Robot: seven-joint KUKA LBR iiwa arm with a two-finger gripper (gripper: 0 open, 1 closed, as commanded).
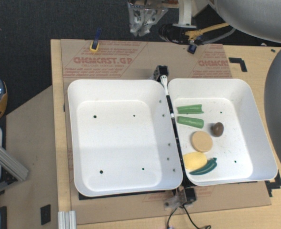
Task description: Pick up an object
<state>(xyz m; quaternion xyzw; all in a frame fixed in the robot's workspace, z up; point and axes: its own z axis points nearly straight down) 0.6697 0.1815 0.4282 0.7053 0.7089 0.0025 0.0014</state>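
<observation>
Six objs in right bin (255, 128), all toward its left half: two green pods (189, 109) stacked near divider, tan disc (201, 141) below, brown nut (217, 129) just right of disc, yellow lemon (195, 161) touching dark green pepper (205, 167) near front wall. Left bin (83, 137) alongside. Pincer (141, 25) beyond bins' far edge, above dark floor past the bench (112, 56); nothing seen in it, open/closed: can't tell.

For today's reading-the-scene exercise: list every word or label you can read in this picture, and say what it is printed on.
"CHEMCAST G.P": red print on the brown board behind the left bin.
The red print repeats behind the right bin, too blurred to read.
Smaller red lines beneath: too small to read.
</observation>
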